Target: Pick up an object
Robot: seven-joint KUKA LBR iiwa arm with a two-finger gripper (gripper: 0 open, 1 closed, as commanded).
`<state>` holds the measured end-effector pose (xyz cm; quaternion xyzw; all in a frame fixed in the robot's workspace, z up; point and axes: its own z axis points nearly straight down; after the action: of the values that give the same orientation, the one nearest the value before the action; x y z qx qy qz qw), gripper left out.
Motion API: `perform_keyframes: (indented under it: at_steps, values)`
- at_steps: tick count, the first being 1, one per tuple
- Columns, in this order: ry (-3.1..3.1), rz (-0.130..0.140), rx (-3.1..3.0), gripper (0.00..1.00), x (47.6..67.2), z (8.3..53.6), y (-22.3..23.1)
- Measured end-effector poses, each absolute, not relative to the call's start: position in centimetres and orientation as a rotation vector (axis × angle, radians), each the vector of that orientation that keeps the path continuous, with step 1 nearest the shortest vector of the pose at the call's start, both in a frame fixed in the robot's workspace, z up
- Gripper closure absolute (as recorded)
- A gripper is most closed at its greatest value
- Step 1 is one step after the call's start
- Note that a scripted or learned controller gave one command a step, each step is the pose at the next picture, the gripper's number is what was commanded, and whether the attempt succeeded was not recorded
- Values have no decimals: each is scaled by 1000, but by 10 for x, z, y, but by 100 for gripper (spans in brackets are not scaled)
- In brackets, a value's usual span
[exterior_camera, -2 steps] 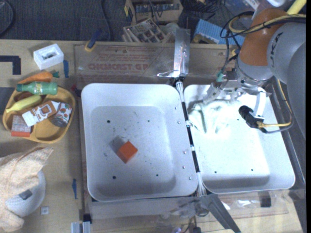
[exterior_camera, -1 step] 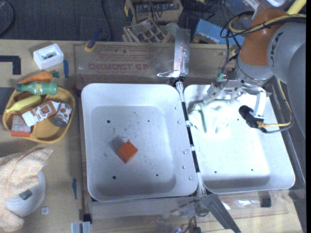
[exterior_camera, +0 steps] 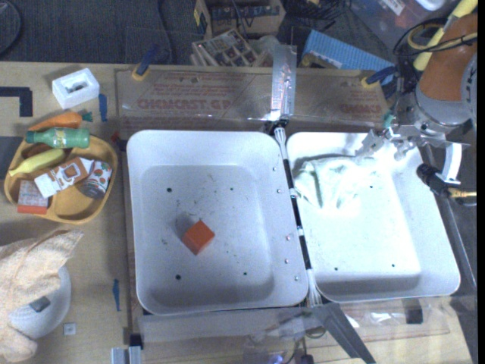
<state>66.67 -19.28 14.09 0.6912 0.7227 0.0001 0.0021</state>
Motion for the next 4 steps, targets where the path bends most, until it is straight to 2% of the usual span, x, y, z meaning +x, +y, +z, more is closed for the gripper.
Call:
perform_keyframes:
  at_steps: [1, 2, 3, 4]
  values:
    - [2317, 11, 2099, 0, 652, 94, -96]
    - [2261, 2, 2174, 0, 642, 136, -178]
    - [2257, 9, 2167, 0, 615, 92, -98]
    - [2251, 17, 2169, 100, 616, 103, -99]
